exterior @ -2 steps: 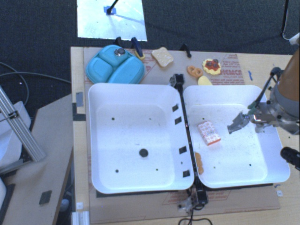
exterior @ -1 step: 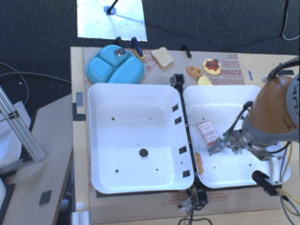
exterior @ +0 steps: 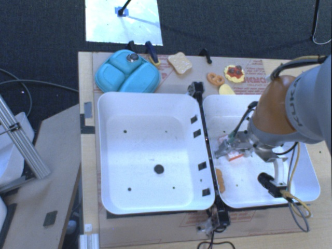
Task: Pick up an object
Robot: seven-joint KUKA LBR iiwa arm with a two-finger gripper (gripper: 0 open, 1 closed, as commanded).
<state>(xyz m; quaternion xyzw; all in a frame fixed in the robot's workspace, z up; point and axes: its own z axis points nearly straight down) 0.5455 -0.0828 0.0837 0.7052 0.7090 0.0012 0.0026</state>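
Note:
My gripper (exterior: 226,148) is low inside the right bin (exterior: 306,187), close to its left wall. A small red and white object (exterior: 235,157) lies on the bin floor right beside the gripper's tip, partly hidden by it. I cannot see whether it is touched. A tan oblong piece (exterior: 220,181) lies nearer the front, along the same wall. In the left bin (exterior: 111,139) a small dark round object (exterior: 158,168) sits alone near the middle of the floor.
Behind the bins on the cardboard lie a blue divided dish (exterior: 127,72), a toast slice (exterior: 179,63), a pretzel (exterior: 215,79), a round red-topped toy food (exterior: 234,73) and a yellow piece (exterior: 226,90). A black clip-lined divider (exterior: 203,139) separates the bins.

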